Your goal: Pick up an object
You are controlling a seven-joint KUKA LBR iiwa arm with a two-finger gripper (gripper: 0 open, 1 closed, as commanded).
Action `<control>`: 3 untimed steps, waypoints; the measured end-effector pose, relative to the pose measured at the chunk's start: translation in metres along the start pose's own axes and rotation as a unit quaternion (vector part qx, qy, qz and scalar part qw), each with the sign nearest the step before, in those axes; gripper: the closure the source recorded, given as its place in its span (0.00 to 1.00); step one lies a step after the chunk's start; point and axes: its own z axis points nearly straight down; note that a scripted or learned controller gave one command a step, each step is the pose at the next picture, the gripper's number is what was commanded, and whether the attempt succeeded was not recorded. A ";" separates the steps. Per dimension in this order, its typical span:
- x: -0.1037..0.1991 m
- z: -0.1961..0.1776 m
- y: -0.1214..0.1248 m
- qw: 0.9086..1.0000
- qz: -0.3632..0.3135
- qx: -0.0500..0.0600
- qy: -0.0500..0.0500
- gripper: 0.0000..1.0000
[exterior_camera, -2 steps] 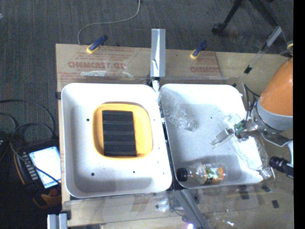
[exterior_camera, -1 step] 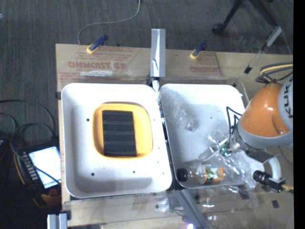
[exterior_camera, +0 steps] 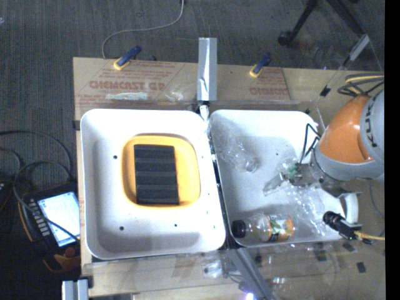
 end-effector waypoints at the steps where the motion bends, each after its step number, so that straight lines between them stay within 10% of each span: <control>1: -0.012 0.001 0.077 0.999 0.045 -0.002 -0.005 0.00; 2: -0.013 -0.022 0.149 0.993 0.119 0.009 -0.004 0.00; 3: 0.024 -0.128 0.100 0.994 0.112 0.005 -0.003 0.00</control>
